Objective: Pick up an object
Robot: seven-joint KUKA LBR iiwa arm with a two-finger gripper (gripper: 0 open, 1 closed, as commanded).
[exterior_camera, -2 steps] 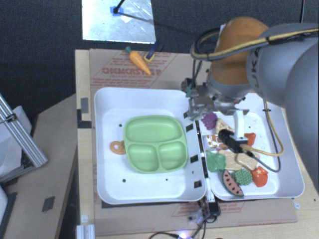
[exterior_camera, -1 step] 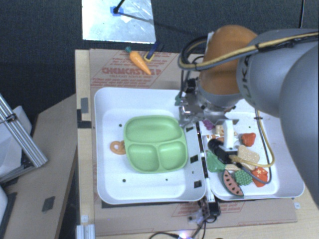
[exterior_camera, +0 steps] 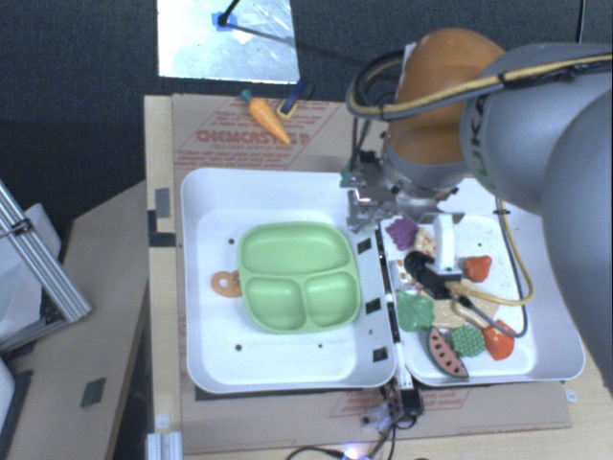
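My gripper [exterior_camera: 361, 202] hangs low over the divider between the two bins, at the far corner of the green divided plate [exterior_camera: 287, 257] that lies in the left bin [exterior_camera: 203, 228]. A small orange pretzel-shaped piece [exterior_camera: 227, 284] lies left of the plate. In the right bin [exterior_camera: 563, 355] toy foods are heaped together: purple grapes [exterior_camera: 402, 230], a red piece [exterior_camera: 477, 268], a green leaf [exterior_camera: 415, 310], a watermelon slice [exterior_camera: 447, 352], a bumpy green piece [exterior_camera: 469, 338] and a red-orange piece [exterior_camera: 498, 341]. The arm hides the far part of that bin.
A toy carrot [exterior_camera: 268, 120] and a small blue-and-yellow thing [exterior_camera: 292, 102] lie on the cardboard behind the bins. A shiny silver sheet [exterior_camera: 228, 27] lies further back. A metal frame [exterior_camera: 34, 257] stands at the left.
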